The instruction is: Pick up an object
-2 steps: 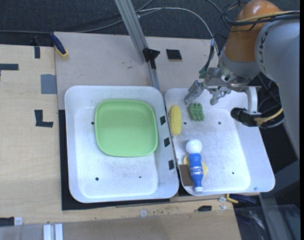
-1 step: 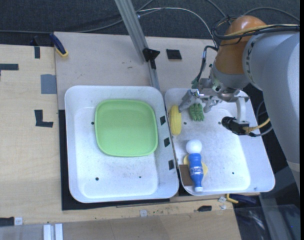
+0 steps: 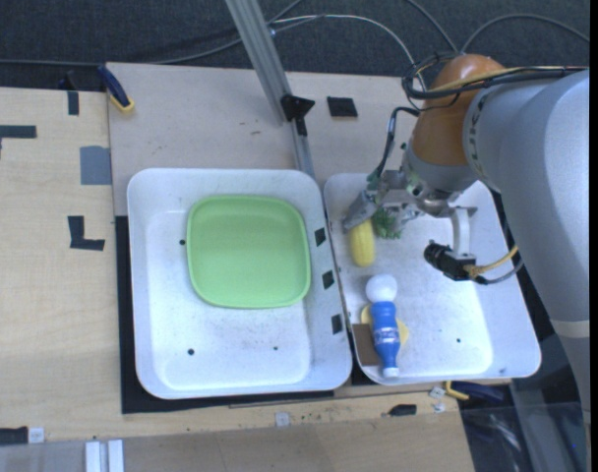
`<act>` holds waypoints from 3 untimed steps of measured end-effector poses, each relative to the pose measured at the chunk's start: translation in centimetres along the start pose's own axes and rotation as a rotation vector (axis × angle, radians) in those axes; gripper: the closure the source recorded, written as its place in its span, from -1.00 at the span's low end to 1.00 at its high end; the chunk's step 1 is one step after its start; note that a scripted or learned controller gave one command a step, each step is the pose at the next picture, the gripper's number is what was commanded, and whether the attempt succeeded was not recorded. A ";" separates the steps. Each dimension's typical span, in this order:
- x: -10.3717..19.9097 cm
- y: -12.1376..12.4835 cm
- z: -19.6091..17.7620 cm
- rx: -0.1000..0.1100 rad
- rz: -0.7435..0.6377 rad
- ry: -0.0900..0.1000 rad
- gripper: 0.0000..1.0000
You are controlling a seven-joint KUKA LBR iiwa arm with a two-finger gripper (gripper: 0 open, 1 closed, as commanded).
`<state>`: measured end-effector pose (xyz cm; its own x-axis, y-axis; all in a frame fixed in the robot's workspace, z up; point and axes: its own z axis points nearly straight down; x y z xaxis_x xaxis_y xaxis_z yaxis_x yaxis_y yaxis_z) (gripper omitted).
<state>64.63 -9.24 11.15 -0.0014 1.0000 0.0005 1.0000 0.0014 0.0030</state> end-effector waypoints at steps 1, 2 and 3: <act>0.0 -0.1 -0.9 0.003 0.000 0.001 1.00; -0.3 0.4 -5.2 0.000 0.001 -0.001 1.00; -0.6 0.9 -9.6 0.000 0.001 -0.001 1.00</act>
<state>65.53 -9.88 20.73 -0.0002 1.0000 -0.0004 1.0000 0.0002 0.0034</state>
